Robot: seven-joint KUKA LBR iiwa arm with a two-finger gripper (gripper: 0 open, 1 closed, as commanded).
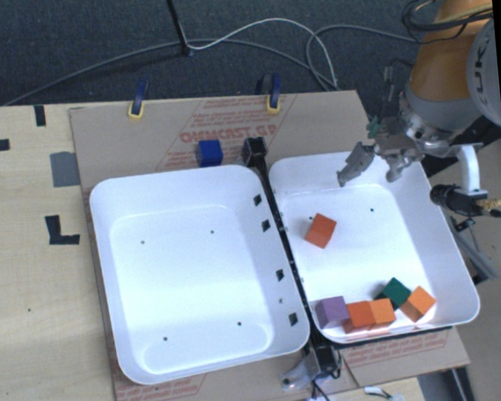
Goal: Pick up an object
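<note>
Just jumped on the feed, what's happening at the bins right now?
The arm's gripper is open above the far edge of the right bin, with nothing between its fingers. An orange block lies alone mid-bin. Along the near edge sit a purple block, two more orange blocks and, and a green block. A blue block rests on the cardboard behind the left bin.
</note>
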